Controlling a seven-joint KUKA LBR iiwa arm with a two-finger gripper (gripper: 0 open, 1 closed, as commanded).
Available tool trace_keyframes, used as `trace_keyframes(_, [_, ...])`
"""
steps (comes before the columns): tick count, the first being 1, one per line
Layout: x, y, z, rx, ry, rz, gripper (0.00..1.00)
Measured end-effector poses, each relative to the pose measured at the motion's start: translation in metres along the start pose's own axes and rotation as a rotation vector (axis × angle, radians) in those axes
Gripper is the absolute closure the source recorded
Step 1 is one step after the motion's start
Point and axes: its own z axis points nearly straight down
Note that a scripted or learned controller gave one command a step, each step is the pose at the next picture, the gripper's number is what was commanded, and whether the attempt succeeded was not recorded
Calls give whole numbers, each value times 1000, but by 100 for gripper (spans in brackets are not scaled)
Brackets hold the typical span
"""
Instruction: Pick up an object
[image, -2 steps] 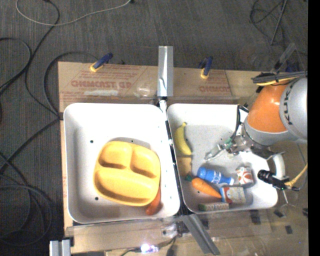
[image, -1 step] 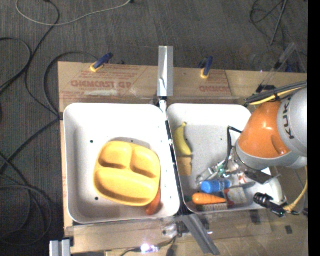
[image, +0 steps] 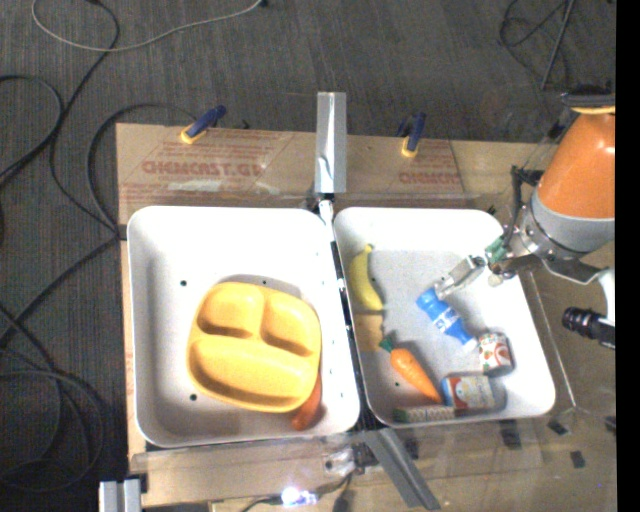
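Right bin (image: 520, 300) near edge: can (image: 470, 391), small carton (image: 495, 353), carrot (image: 412, 371). Mid-bin lay blue bottle (image: 445, 316), its upper end touching or just below gripper (image: 462, 274); finger state unclear. Banana (image: 364, 280) along left wall. Left bin (image: 160, 300) held yellow divided tray (image: 257, 345).

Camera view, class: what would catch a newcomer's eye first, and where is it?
The yellow tray lying in the left bin stands out most. Next comes the arm's orange band at the right, with the gripper over the right bin, just above a blue bottle. A banana and carrot lie nearby.
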Motion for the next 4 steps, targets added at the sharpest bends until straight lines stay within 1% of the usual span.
trace_keyframes(1, [33, -56, 129, -4, 1, -326, 0])
trace_keyframes(2, [34, -55, 120, -4, 4, -326, 100])
trace_keyframes(3, [-22, 37, -100, -1, -2, -213, 100])
trace_keyframes(4, [-22, 37, -99, 0, -2, -212, 0])
